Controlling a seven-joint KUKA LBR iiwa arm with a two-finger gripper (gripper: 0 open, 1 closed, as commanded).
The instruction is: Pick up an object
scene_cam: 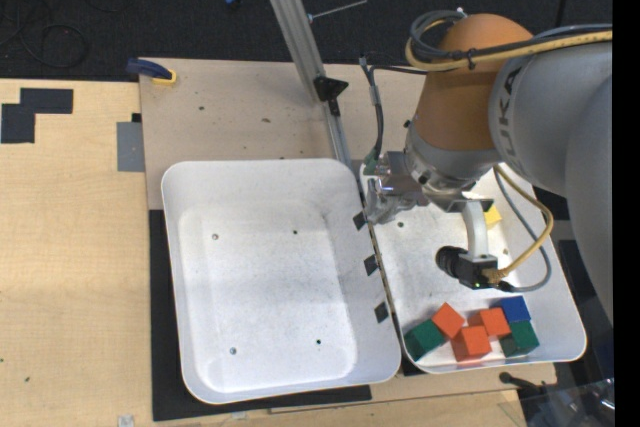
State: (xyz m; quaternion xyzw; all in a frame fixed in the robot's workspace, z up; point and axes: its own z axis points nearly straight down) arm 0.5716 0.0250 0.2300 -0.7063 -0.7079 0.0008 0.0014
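While the grey arm (560, 125) with its orange band (465, 80) reaches in from the right of the frame, its jaws (383, 200) hang low over the upper left corner of the right bin (420, 265), close against the wall it shares with the left bin (270, 275); whether the jaws stand apart or together cannot be told, for the wrist hides them from above; nothing can be seen between them.

The blocks lie well apart from the jaws, gathered in the lower right of the frame at the near end of the right bin; an orange block (449, 320) sits just beside a green block (425, 339), with another orange block (472, 343) below and a third (494, 321) to its right; a blue block (515, 309) and a dark green block (520, 341) close the cluster on the right; a yellow block (491, 214) lies apart, partly under the arm, toward the right middle of the frame.

On the worktop (70, 245) an aluminium rail (295, 20) slants from the upper middle of the frame down toward the bins.
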